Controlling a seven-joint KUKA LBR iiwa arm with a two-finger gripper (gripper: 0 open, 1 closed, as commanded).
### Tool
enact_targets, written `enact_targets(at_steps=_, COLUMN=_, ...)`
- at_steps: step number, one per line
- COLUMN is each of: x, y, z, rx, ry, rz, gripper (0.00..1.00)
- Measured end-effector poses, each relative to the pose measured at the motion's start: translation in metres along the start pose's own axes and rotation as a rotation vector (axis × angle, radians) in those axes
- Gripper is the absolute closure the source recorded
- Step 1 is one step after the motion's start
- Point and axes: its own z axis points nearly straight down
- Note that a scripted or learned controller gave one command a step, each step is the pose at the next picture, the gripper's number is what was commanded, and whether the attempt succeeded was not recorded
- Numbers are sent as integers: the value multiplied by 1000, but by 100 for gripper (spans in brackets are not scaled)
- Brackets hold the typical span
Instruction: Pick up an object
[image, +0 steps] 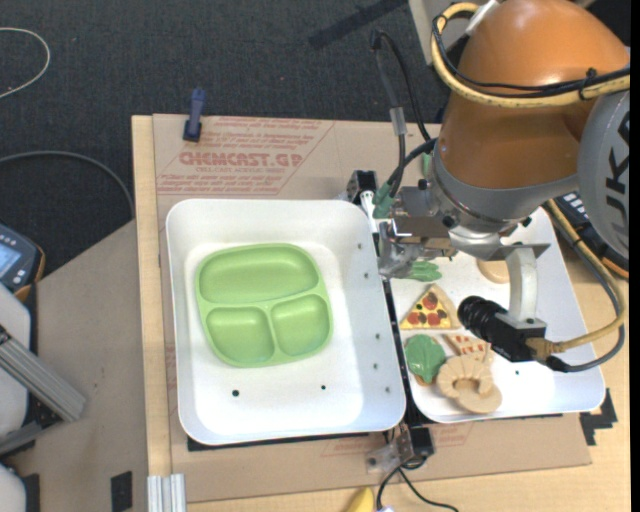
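The left white bin (275, 320), out to the left of the hand (400, 258), carried a green divided plate (263, 303) with three compartments, lying flat near the bin's middle. The right white bin (575, 385) held the toy food: a pizza slice (430, 309) just below the hand, a small green piece (424, 270) right at the hand's tip, a dark green leafy piece (424, 355) further below, a striped cracker-like piece (467, 345) to its right, and a tan pretzel (470, 384) lowest of all, touching the leafy piece. A pale round item (494, 268) lay to the right of the hand, partly covered by the arm. The hand was low over the right bin's upper left corner, by the wall between the bins; whether it stood open or gripped anything could not be told, as the arm's bulk hid it.
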Motion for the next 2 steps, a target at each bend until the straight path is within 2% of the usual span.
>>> enact_targets(at_steps=1, x=-2, y=2, z=-16, rx=-14, ry=1, rz=3, gripper=100)
enact_targets(at_steps=2, x=68, y=-9, z=-46, rx=-16, ry=5, rz=-4, gripper=100)
